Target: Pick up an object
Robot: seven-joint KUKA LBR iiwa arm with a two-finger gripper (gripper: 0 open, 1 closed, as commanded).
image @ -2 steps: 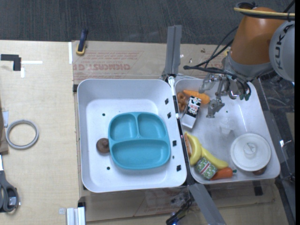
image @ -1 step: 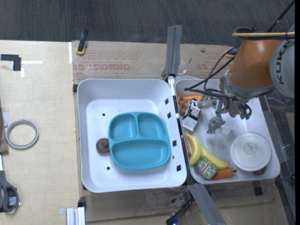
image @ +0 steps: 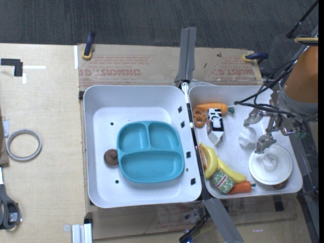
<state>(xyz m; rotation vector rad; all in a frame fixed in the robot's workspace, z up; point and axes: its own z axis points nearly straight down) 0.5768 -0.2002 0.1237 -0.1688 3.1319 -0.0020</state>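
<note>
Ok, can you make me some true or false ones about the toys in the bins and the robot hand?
1. The blue tray lies in the left bin. True.
2. The banana sits on the blue tray. False: it lies in the right bin.
3. The gripper is above the right bin. True.
4. The brown round thing is inside the white bowl. False: it lies in the left bin, beside the tray.
5. The roll of tape is in the left bin. False: it lies on the bench outside.
</note>
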